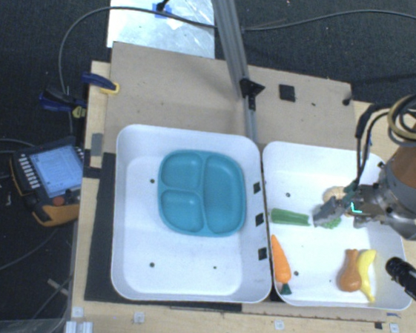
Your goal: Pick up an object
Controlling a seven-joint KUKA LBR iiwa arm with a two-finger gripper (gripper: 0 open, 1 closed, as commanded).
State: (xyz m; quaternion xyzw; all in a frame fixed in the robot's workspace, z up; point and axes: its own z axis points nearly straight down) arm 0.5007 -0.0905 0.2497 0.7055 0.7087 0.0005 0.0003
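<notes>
- The gripper [328, 213] hangs low in the right bin [307, 162], at the right end of the green piece [290, 217]. How its jaws stand I cannot tell; they are a grey blur.
- That green piece, lying flat and pointing toward 9 o'clock from the gripper, looks like the nearest thing to pick. I cannot tell whether the gripper touches it.
- To do this step well, I judge the jaws should straddle the piece across its narrow width, close fully, then lift straight up, checking it rises with them.
- A pale lump [333, 193] sits at 12 o'clock from the gripper, just beside it; it could get nudged.
- At 7 o'clock, the carrot [279, 258] lies near the bin's left wall.
- At 4 o'clock, an orange gourd [349, 272] and a banana [365, 271] lie touching.
- Count in the right bin: one green piece, one pale lump, one carrot, one gourd, one banana.
- Left bin [131, 220], at 9 o'clock: one blue plate [202, 192] with three compartments.
</notes>
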